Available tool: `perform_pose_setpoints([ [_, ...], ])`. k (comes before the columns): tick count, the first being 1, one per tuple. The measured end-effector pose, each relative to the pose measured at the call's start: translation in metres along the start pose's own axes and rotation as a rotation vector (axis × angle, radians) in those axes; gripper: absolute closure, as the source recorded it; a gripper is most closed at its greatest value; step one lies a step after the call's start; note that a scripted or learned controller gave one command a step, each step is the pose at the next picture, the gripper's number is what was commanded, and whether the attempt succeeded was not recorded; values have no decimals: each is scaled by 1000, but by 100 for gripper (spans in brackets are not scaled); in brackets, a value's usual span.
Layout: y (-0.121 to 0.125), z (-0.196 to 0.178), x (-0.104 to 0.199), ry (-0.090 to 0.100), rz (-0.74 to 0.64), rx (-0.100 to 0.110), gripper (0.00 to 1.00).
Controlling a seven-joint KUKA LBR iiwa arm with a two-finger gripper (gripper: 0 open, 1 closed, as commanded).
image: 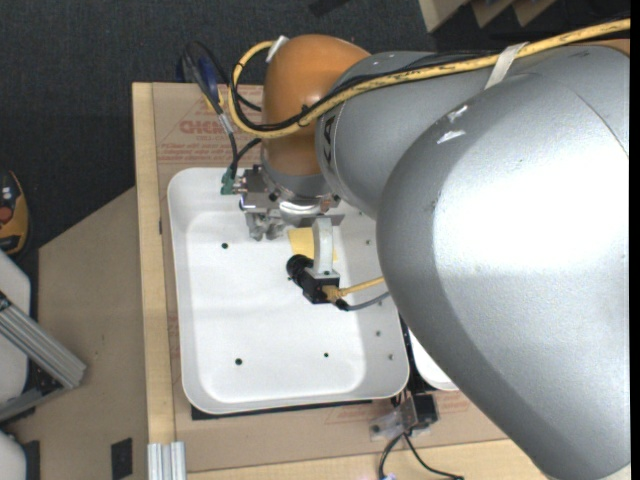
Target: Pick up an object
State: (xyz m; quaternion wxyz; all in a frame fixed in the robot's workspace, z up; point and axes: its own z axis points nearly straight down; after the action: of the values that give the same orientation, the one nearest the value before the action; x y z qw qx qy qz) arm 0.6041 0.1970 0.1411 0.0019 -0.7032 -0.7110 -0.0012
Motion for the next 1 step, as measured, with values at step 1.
perform_pose_setpoints([
  [1, -70, 15, 31, -4, 6, 9, 100],
])
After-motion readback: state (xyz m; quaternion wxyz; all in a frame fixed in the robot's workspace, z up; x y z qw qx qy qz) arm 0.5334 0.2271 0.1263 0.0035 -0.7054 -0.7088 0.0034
